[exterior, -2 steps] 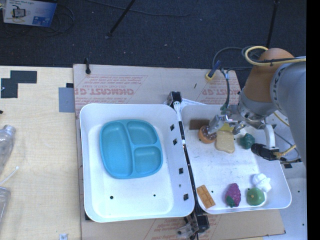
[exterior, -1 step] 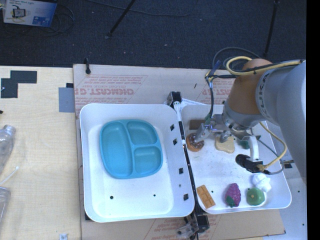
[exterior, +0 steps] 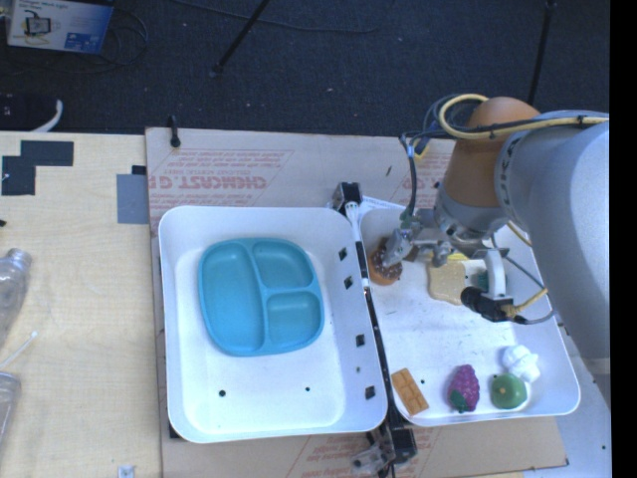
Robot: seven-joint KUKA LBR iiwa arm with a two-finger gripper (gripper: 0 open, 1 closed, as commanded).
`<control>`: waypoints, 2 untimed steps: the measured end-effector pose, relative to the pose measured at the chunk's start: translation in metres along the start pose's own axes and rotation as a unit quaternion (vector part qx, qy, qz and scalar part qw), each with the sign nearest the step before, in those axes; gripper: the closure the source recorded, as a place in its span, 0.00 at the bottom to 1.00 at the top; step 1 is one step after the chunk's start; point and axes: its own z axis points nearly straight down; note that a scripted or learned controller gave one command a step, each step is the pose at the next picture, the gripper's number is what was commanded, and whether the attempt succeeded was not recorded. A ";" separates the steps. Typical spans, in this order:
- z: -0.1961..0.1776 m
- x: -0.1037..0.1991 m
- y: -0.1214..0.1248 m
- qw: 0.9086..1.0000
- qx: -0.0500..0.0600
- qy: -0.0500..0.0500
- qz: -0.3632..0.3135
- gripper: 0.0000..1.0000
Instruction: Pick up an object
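A smooth, slightly glossy white plastic is seen in both bins, the left bin (exterior: 189,366) and the right bin (exterior: 557,391). The blue divided tray (exterior: 261,295) is made of smooth plastic with a soft sheen. Brown printed cardboard (exterior: 249,172) is laid under the bins, matt in finish. The surface (exterior: 70,227) at nine o'clock is shown as pale wood grain. The arm (exterior: 557,197) is finished in smooth grey, with a glossy orange band (exterior: 483,162). The purple object (exterior: 463,387) looks bumpy.
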 end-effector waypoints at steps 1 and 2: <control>0.000 0.000 -0.002 1.000 -0.002 -0.001 0.001 0.00; -0.119 -0.020 -0.001 1.000 0.006 0.009 -0.003 0.00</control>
